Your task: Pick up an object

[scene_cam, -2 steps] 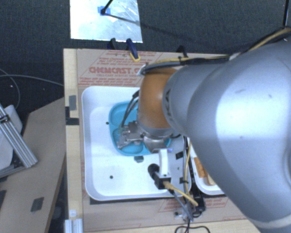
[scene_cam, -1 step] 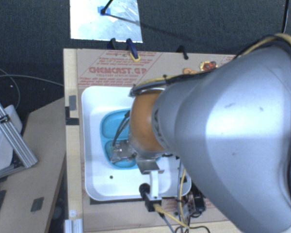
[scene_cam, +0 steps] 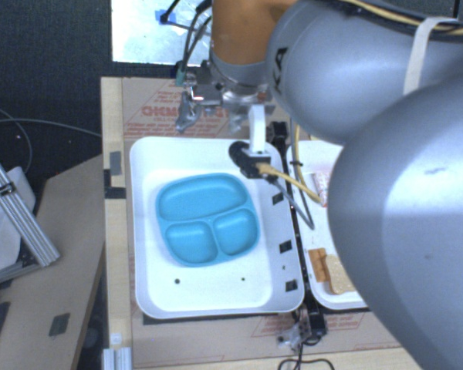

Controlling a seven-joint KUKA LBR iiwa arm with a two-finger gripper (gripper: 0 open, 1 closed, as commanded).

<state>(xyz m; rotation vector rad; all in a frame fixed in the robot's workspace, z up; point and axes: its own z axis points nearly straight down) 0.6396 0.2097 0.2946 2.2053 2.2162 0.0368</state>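
You've got the arm (scene_cam: 355,91) reaching in from the right, its bulk covering most of the right bin (scene_cam: 336,297); the gripper (scene_cam: 197,110) sits past the far rim of the left bin (scene_cam: 208,303), over the cardboard sheet (scene_cam: 150,114) under the bins; can't tell from this slant how it's set, too blurred and partly hidden by the wrist, and nothing shows in it.

The likeliest pick is the blue tray (scene_cam: 207,218), 3 compartments, lying flat in the middle of the left bin, apart from all 4 walls; flat and low like that, it offers only its thin rim or the ridges between compartments, so I'd judge it awkward for 2 fingers.

In the right bin a tan strip (scene_cam: 319,263) lies beside a pale biscuit-like piece (scene_cam: 339,276), both near the divider edge, half under the arm; can't say what they are.

A black fitting with a beige cable (scene_cam: 293,185) hangs over the left bin's right side; could snag on a descent.

No pick started yet, by my read; the gripper is well apart from the tray.
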